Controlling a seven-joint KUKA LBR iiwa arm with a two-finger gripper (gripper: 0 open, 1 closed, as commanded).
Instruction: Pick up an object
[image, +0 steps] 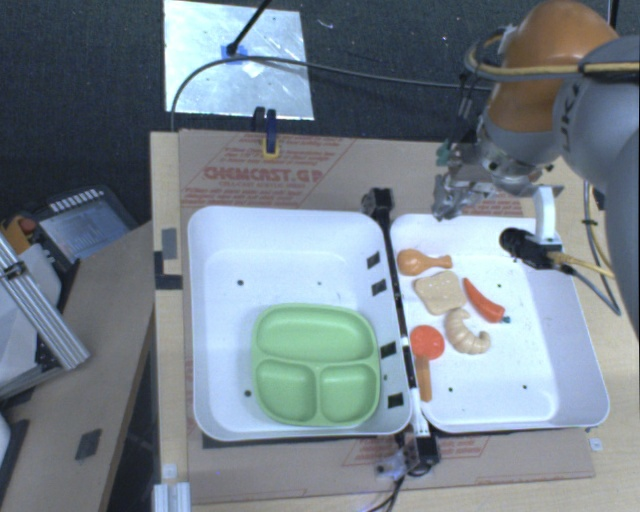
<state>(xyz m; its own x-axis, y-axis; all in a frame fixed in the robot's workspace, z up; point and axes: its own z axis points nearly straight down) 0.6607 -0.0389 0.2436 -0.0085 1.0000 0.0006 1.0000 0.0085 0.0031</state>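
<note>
In the right bin (560, 330) lie a toy chicken drumstick (422, 262), a tan bread slice (438, 291), a red-orange chili pepper (484, 300), a pale shrimp (467, 332) and an orange spoon-like piece (426, 352). My gripper (452, 203) hangs over the bin's far left corner, above and behind the drumstick, and I see nothing between its fingers. The fingers are small and dark against the cardboard.
The left bin (230, 250) holds a green divided plate (315, 364). A black divider with clips runs between the bins. A black fitting with cables (530, 248) sits at the right bin's far rim. Cardboard lies under both bins.
</note>
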